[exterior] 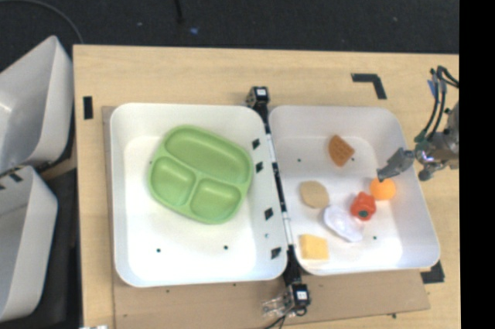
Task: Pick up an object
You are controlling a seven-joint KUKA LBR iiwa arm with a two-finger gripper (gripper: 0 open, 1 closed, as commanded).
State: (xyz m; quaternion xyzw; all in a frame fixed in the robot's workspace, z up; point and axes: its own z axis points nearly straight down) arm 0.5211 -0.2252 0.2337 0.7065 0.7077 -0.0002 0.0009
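The robot's gripper reaches in low over the right rim of the right-hand white bin. One grey finger points left and downward into that bin. The wrist and its cables sit just outside the rim.

Green divided plate in left bin.

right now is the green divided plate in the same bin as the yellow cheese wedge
No, the green divided plate lies in the left bin, while the yellow cheese wedge sits in the right bin.
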